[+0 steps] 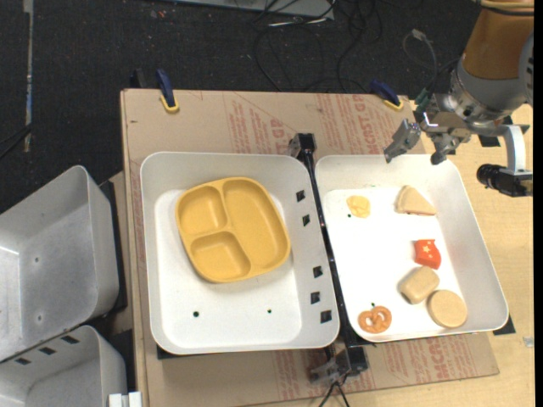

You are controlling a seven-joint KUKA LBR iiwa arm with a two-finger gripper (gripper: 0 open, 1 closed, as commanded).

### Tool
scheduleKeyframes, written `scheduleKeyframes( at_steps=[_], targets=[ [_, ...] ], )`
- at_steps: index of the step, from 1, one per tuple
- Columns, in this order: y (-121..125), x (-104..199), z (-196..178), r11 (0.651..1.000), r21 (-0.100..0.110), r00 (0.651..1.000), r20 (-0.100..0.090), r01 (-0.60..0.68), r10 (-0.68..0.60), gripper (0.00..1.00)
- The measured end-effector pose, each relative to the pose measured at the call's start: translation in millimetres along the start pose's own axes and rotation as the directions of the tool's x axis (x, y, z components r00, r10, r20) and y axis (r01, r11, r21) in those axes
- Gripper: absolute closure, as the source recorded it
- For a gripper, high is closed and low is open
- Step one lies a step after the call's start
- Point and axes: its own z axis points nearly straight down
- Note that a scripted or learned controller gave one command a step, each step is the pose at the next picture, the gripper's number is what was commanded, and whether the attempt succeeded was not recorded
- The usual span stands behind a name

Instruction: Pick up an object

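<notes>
Nothing lifted yet; the whole pick remains. We note the nearest candidate, a tan wedge (414,201), lying near the far edge of the right bin (480,261), with a yellow piece (359,206), red piece (427,253), tan block (417,284), round biscuit (447,308) and pretzel (374,318) around it. The end effector (421,142) hovers above the bin's far rim, fingers spread, gripping nothing, just beyond the wedge.

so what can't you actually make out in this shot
- Arm: cut off by the camera view's top and right edges above the orange band.
- Grey tubs at left: cut off by the left and bottom edges.
- Small yellow piece in the right bin: too small to identify.
- Bench under the bins: its printed lettering is mostly covered.
</notes>
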Motion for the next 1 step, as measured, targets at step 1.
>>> scheduleKeyframes(
  at_steps=[1],
  targets=[
    [1.8,0.6,-8.7,1.000,-0.014,1.000,0.002,0.002,-0.002,0.00]
  ],
)
